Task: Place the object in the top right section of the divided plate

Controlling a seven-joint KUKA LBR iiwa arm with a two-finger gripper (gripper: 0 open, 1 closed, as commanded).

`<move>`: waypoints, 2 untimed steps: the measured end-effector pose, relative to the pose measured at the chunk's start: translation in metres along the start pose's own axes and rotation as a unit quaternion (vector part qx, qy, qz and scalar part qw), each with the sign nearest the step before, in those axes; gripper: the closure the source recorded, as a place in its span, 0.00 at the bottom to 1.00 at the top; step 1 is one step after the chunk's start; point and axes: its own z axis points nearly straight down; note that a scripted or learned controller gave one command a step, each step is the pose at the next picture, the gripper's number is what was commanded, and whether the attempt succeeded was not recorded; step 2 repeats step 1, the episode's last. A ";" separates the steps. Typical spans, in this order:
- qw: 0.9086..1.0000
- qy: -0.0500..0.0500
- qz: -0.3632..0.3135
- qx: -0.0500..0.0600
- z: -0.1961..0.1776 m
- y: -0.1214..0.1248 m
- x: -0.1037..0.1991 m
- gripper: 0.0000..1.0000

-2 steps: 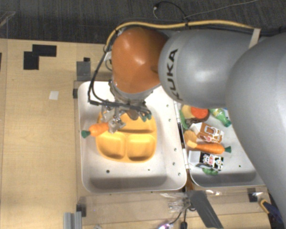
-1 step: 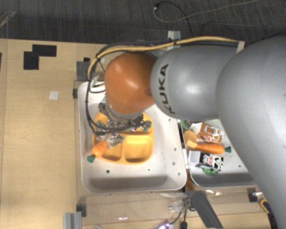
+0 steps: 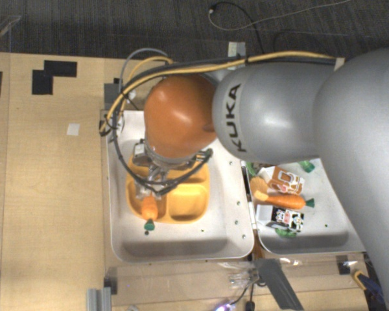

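from the overhead camera i see the arm (image 3: 292, 109) stretched in from the right over the left bin (image 3: 181, 241), its orange band hanging above the yellow plate (image 3: 188, 203). the gripper (image 3: 150, 185) sits low over the plate's left side, and i cannot tell whether it is released or clenched; the wrist hides that. a carrot (image 3: 148, 209) lies at the plate's near left edge, its green tip poking onto the bin floor, just under the gripper. i take this carrot as the task's object, and i can't confirm it is being held.

as i judge it, the step is carrying it to the far right section, which the arm mostly covers. to do it well i'd want a firm hold mid-body, a clean lift over the divider, then a low release so it doesn't roll.

count: two bins, one plate, one carrot in the left bin; the right bin (image 3: 330, 238) holds a second carrot (image 3: 286, 201) among several small packets.
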 end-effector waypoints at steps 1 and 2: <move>1.000 -0.003 0.003 0.001 -0.012 -0.001 -0.002 1.00; 1.000 -0.003 0.003 0.001 -0.012 -0.001 -0.002 1.00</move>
